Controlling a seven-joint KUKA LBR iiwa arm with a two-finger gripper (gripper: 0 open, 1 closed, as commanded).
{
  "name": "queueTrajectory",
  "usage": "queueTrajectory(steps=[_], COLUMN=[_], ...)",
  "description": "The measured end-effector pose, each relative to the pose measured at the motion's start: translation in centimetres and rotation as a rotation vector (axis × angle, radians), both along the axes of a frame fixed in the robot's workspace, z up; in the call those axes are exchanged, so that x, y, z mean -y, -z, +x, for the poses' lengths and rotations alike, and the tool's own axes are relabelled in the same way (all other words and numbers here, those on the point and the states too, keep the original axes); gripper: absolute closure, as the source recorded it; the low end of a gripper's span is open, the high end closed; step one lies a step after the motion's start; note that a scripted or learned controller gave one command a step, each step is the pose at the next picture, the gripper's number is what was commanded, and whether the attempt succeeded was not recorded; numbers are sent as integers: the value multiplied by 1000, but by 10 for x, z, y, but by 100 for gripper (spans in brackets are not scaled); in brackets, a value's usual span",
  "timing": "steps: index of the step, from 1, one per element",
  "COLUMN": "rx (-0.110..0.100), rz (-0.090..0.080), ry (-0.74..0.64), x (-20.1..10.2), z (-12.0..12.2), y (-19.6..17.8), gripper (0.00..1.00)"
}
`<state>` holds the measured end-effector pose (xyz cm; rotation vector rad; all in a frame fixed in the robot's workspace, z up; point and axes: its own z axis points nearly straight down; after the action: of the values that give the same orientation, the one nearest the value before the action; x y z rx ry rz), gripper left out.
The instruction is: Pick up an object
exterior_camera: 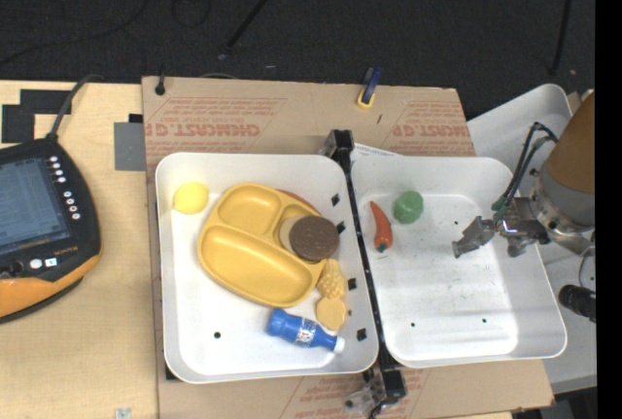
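Note:
My gripper (494, 241) hovers over the right side of the right bin (457, 339), its two fingers spread apart with nothing between them. A green round object (408, 206) and a red-orange chili-shaped object (382, 226) lie near that bin's left wall, well to the left of the gripper. In the left bin (180, 330) sit a yellow divided tray (255, 245), a brown disc (313, 238), a yellow ball (190, 197), a blue bottle (302, 331) and pale yellow toy food (331, 296).
A black and orange control pendant (39, 227) lies on the bench at far left. A black divider clamp (355, 242) runs between the bins. Cardboard (292, 121) lies under both bins. The arm's orange band (578, 150) is at the right edge.

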<state>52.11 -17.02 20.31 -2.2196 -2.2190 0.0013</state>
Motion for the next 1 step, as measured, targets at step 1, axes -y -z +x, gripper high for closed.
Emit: queueTrajectory(steps=[1], rx=[-1], rz=[1], ry=[1], x=[1], z=[0], y=[-10], gripper=[100])
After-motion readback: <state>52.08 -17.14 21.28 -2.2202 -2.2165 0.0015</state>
